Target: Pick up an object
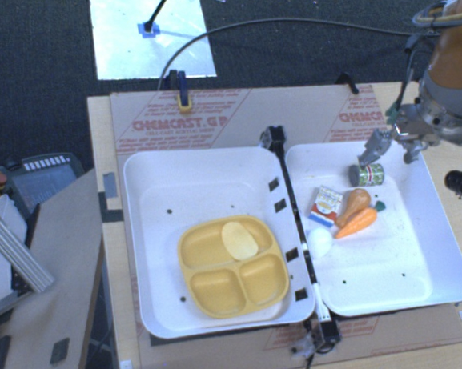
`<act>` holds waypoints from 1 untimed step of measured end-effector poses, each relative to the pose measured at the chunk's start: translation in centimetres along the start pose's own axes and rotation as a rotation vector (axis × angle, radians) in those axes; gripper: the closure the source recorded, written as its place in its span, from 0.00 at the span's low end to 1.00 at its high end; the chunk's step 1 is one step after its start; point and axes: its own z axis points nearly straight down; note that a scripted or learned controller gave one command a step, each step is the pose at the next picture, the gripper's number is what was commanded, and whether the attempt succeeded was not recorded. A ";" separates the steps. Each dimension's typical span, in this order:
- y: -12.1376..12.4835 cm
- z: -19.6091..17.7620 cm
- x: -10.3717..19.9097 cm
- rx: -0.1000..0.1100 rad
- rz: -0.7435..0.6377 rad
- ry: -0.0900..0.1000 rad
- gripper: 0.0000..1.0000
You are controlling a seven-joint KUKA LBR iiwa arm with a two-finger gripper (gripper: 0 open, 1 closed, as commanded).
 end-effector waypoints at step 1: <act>0.2 -0.6 0.0 -0.010 -0.002 -0.001 0.00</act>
